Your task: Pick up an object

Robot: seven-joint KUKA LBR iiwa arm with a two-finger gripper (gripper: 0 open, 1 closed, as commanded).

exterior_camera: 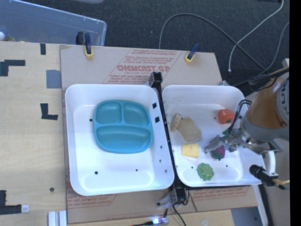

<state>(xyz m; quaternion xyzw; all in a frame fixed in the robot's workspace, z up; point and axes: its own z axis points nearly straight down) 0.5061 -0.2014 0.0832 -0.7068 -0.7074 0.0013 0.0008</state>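
The worktop (pixel 28 126) carries a sheet of printed cardboard (pixel 141 67), held at its far edge by two yellow clamps (pixel 88 51), and on it stand two shallow white bins side by side.

The left bin (pixel 77 173) holds a blue divided plate (pixel 123 126) lying flat, slightly towards the far side.

The right bin (pixel 197 95) holds five items. A tan, bread-like piece (pixel 186 127) lies near the dividing wall. A yellow square block (pixel 190 150) lies just in front of it. A green knobbly ball (pixel 205 171) sits near the front wall. An orange item (pixel 225 115) rests near the right wall, partly behind a cable. A small purple and green item (pixel 218 153) lies right of the yellow block.

The arm (pixel 268 112) reaches in from the right over the right bin. The gripper (pixel 217 146) is low in the bin, right over the purple and green item. Its fingers (pixel 210 145) point left towards the yellow block and appear spread apart, with nothing visibly clamped between them. Whether they touch the purple item cannot be determined.

Loose cables (pixel 197 20) run over the dark floor beyond the worktop.
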